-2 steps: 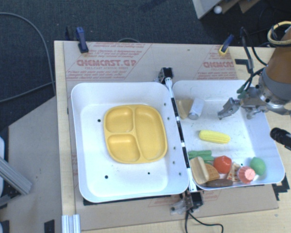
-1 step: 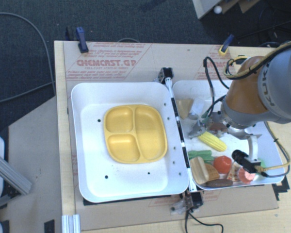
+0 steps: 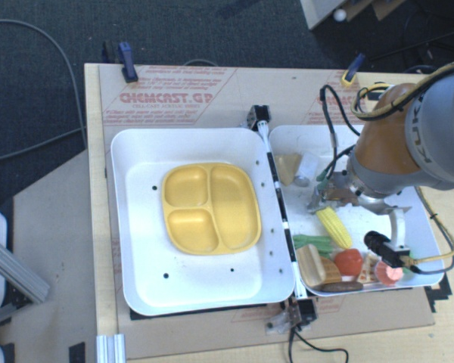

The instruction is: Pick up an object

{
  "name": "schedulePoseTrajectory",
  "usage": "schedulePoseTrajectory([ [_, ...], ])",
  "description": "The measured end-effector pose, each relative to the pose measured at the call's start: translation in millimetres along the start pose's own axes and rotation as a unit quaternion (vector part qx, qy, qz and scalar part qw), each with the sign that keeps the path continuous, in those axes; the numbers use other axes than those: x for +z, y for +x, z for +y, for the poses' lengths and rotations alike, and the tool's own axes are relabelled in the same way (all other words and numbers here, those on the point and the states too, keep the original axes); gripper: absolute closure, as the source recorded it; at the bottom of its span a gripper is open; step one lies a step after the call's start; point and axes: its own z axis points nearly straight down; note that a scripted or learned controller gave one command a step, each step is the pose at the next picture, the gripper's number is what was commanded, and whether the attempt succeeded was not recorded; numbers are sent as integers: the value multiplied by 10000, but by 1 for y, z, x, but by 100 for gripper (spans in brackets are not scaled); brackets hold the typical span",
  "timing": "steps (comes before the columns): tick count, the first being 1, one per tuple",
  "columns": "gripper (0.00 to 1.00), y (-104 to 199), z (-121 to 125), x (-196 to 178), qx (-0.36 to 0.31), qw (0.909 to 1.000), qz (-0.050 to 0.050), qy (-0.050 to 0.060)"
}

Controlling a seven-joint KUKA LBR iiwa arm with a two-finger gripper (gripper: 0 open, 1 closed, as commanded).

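1. The arm covers the upper part of the right bin, and whatever lies beneath it is hidden.
2. The pincer is low in the right bin, just above the corn cob; I cannot tell how wide it stands, nor whether it touches anything.
3. The left bin holds a yellow divided plate with three compartments.
4. Along the right bin's near edge lie a green vegetable, a wooden block, a red tomato, and a dark brown stick.
5. A pale, blurry item sits near the divider; its nature is unclear.
6. Both bins rest on the table.
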Motion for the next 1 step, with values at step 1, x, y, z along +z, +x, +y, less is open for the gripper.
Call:
schedulePoseTrajectory([
  [1, 100, 50, 94, -91, -8, 10000, 6, -7],
])
